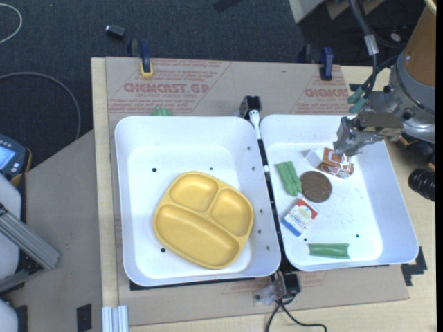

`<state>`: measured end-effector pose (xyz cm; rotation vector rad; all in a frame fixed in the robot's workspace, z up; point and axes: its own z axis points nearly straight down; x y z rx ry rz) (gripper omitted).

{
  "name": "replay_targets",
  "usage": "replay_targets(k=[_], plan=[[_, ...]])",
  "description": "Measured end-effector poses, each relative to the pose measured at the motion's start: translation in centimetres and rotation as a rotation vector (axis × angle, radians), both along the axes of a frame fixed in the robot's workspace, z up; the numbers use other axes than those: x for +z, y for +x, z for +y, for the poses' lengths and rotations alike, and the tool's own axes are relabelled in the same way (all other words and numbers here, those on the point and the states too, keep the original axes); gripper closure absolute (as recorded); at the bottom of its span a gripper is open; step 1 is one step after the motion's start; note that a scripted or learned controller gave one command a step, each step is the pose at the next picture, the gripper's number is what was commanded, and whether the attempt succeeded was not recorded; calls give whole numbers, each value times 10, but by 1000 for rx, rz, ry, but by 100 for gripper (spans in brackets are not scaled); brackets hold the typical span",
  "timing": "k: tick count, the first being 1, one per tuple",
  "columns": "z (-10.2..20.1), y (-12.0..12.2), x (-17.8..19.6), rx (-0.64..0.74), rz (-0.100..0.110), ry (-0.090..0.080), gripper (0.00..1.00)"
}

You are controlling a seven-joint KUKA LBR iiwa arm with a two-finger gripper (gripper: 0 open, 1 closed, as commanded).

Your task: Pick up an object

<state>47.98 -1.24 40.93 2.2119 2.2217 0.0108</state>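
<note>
In the camera view, the arm reaches in from the right and its tool [344, 146] hangs low over the far part of the right bin [387, 206], directly above a small red and white packet [334, 162] lying near the bin's back wall. That packet looks like the thing being gone for. To do this step well, the tool should come straight down centred on the packet, with its closing line across the packet's narrow side, because a flat, light packet will likely skid if struck off-centre. The brown round disc [316, 185] lies just beside the packet toward the near side, so the descent should stay clear of it. How far open the tool stands I cannot tell: its tip is a dark blur against the packet, and whether it touches or merely hovers is also unclear. Nothing is visibly gripped. Elsewhere in that bin lie a green strip [287, 177], a white packet with coloured print [300, 217] and a second green strip [328, 250] near the front. The left bin [131, 185] bears a yellow divided tray [203, 218] on the surface.
</note>
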Motion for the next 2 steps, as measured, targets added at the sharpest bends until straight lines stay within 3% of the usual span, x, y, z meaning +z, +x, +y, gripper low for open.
replay_targets(k=[1, 2], plan=[[2, 0, 116, -2, -8, 0, 100], [4, -1, 14, -6, 20, -1, 100]])
